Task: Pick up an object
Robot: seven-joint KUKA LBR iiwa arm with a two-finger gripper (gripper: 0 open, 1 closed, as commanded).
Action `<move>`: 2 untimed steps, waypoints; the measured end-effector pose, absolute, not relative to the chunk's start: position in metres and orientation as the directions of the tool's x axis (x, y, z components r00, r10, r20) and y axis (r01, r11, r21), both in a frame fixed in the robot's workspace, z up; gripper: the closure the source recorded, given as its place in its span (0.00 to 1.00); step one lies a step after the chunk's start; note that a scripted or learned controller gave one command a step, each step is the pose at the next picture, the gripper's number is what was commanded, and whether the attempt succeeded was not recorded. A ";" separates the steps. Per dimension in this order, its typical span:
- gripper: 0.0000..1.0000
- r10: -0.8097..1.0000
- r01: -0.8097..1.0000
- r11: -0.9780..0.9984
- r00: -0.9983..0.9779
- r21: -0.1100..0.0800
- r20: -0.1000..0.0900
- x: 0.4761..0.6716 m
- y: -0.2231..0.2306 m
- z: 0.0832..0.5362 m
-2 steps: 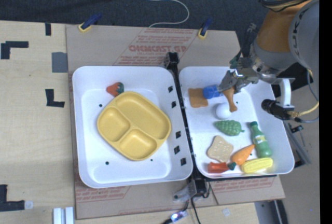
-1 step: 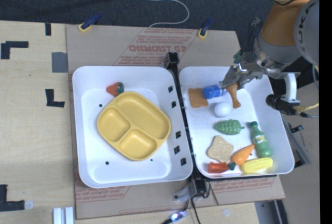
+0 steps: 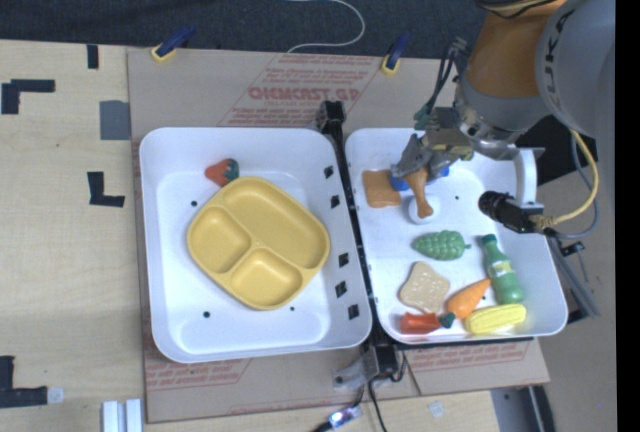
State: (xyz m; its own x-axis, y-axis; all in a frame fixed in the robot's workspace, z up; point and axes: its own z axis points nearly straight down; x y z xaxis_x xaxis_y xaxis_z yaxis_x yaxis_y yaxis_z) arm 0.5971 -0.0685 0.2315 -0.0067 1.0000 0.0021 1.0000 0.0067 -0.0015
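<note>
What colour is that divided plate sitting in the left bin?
Yellow: the three-compartment plastic plate shows plainly in the camera view.

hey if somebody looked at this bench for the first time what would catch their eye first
Probably the big yellow divided plate lying in the left bin, with a small red toy just beyond it. Next, the grey and orange arm, its gripper low in the right bin over some toy food, and the cluster of bread slice, carrot and corn near the front.

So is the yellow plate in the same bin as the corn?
No, the yellow plate lies in the left bin; the corn is in the right bin.
</note>
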 end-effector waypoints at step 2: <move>1.00 1.000 1.000 0.007 -0.007 -0.004 0.002 0.542 0.032 0.232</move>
State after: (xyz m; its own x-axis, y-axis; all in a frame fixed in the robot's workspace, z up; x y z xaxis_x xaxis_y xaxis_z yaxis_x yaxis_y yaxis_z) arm 0.5421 0.0324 0.2317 -0.0070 1.0000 0.0017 1.0000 0.0070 -0.0040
